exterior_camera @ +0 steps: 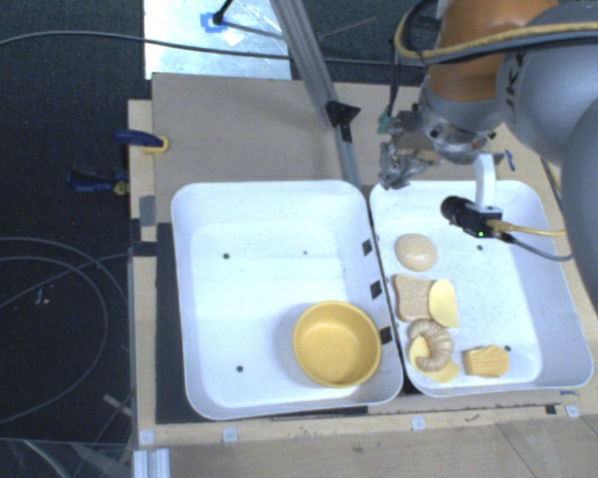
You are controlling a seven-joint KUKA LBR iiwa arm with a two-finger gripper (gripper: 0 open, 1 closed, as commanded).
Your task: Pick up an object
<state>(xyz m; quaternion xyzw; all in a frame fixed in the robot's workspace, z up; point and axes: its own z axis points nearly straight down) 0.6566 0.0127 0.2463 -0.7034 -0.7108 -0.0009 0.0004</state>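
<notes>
We see the gripper hanging over the far left corner of the right bin, above bare floor, with nothing between its fingers; whether they stand apart or together we cannot tell from this angle. The things to pick lie nearer the front of that bin: a pale bun, a toast slice touching a yellow chip, a curled shrimp and a ridged wedge. A yellow bowl sits alone in the left bin. We judge the main risk to be a descent where the arm now hovers, closing on nothing beside the wall. Among the crowded pieces, a finger could land on a neighbour and push both aside, and flat items may slip out.
</notes>
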